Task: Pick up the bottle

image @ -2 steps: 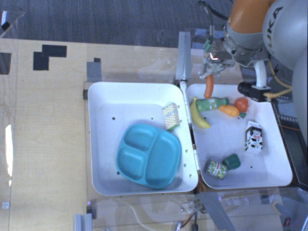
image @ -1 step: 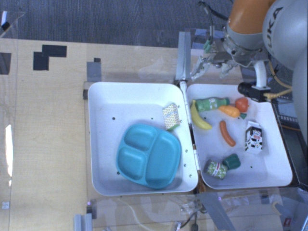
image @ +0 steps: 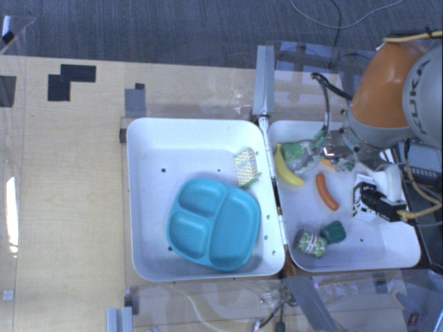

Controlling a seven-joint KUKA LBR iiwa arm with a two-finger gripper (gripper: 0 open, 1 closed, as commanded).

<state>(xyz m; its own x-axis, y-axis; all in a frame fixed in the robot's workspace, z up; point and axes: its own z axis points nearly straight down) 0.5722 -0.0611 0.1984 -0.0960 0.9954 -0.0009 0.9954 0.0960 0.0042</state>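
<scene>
Two white bins sit side by side on the bench; the left bin [image: 138, 185] carries a blue divided plate [image: 213, 228] and a small patterned packet [image: 245, 166] by its right wall. We log the right bin [image: 387, 254] as the working one: a banana [image: 285, 170] along its left wall, an orange sausage-shaped piece [image: 327, 191] mid-bin, a dark green block [image: 333, 232] toward the near side, and, touching that block on its left, what we take to be the bottle [image: 311, 243], a small green-labelled one lying on its side near the bin's near edge. The arm [image: 391, 88] reaches in from the right, and its gripper [image: 325, 151] sits over the far part of the right bin, beside a crumpled green item [image: 297, 151], well apart from the bottle. We cannot tell how its jaws stand; the wrist hides them. We judge the bottle light, fairly stiff and smooth, so likely to roll or slip. We would take hold across the middle of its body, fingers straddling its short width, approaching from above and clear of the green block, which crowds its right end.
</scene>
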